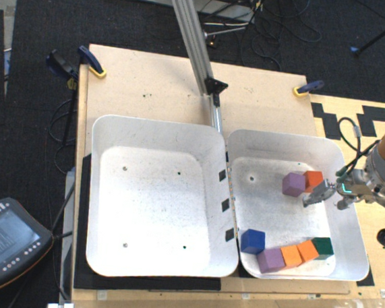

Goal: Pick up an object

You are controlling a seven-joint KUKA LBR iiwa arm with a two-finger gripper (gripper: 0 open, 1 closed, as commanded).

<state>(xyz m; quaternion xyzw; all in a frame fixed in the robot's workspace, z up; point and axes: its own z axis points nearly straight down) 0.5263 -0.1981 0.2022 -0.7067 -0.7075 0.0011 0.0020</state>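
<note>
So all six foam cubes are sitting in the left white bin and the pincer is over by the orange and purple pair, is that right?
Not quite: the camera view shows all six foam cubes in the right white bin, not the left. The pincer is indeed by the orange and purple pair.

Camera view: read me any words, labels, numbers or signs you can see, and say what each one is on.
No text can be read.
Pendant screen: too blurred to read.
Black-and-white pattern on the bench: blocks, no letters.
Blocks in the right bin: no markings visible.
</note>
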